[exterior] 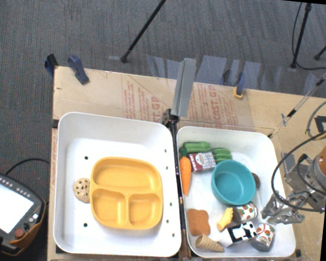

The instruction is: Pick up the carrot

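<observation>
Carrot (185,176) lies lengthwise along bin's (232,136) left wall; pincer (282,215) state unclear.

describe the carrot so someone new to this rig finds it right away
Look in the right-hand white bin, along its left wall. The carrot lies there lengthwise, just left of the teal bowl and below the green pieces. It is the one long, tapered, orange item there.

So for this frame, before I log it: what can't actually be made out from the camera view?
- Gripper: small and tangled with cables at the right bin's edge, so its finger state is unclear.
- Arm: cut off by the right edge of the camera view.
- Green items: partly covered by a red packet and the teal bowl.
- Small toys near the gripper: too small to identify.
- Carrot: plainly visible, untouched.
</observation>
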`<state>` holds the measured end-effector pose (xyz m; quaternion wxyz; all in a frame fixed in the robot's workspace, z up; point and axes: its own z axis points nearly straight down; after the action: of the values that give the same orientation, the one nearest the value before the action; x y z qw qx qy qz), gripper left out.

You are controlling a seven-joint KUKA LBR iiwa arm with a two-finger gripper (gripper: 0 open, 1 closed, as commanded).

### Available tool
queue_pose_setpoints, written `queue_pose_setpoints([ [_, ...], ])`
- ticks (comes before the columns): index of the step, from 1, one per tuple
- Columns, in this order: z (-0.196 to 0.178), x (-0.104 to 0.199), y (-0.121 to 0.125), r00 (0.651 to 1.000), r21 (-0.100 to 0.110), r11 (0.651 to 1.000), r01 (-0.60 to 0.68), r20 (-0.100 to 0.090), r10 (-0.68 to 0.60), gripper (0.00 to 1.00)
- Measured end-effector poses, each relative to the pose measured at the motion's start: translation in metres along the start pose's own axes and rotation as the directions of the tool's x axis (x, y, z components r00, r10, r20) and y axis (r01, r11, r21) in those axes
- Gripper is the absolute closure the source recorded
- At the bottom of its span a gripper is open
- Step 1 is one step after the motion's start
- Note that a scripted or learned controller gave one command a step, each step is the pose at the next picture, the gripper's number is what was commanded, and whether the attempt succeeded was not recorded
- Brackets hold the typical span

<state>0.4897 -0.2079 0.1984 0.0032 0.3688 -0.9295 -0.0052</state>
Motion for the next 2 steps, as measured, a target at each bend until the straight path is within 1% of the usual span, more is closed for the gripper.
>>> queue_pose_setpoints([
  [1, -0.172, -0.005, -0.008, 0.983, 0.024, 0.982, 0.186, 0.006, -0.186, 1.00],
  [2, -0.232, 0.012, 0.008, 0.954, 0.019, 0.954, 0.300, 0.003, -0.300, 1.00],
])
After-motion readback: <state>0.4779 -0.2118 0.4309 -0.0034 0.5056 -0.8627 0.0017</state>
